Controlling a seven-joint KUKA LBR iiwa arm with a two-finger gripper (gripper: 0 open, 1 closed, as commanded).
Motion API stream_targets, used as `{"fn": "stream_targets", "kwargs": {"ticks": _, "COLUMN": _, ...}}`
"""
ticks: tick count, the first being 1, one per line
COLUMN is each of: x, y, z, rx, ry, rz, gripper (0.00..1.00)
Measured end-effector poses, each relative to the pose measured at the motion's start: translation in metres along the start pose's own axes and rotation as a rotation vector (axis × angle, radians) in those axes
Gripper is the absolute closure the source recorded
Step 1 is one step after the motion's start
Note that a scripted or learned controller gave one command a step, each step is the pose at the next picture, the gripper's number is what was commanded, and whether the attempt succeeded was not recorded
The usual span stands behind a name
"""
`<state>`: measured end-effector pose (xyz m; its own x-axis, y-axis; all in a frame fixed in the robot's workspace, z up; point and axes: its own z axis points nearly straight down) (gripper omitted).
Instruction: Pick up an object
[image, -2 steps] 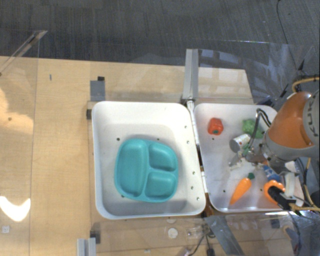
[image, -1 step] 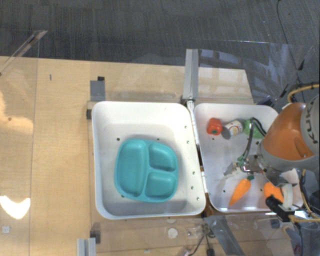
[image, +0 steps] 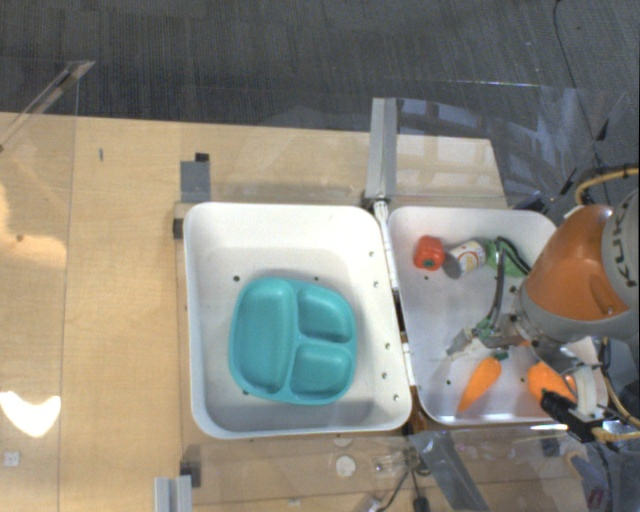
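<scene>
bench (image: 100, 300): pale wood, 9 o'clock | floor (image: 250, 50): dark grey ribbed, 12 o'clock | glare patch (image: 30, 415): 8 o'clock

Worktop (image: 120, 300): 2 bins side by side. L bin (image: 210, 240) — divided plate (image: 293, 340) inside, centre. R bin (image: 440, 225) — pepper (image: 428, 253) & bottle (image: 466, 257) at rear, carrot (image: 480, 384) near front; arm (image: 585, 270) over R side.
</scene>
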<state>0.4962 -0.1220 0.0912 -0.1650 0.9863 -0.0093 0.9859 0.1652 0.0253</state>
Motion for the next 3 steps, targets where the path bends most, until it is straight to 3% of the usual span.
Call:
{"fn": "stream_targets", "kwargs": {"ticks": 2, "x": -0.0066, "y": -0.0009, "z": 0.0001, "rx": 0.0, "ry": 0.003, "rz": -0.239, "gripper": 0.0}}
{"fn": "stream_targets", "kwargs": {"ticks": 3, "x": -0.0022, "y": -0.0018, "z": 0.0005, "rx": 0.004, "ry": 0.003, "rz": -0.168, "gripper": 0.0}}
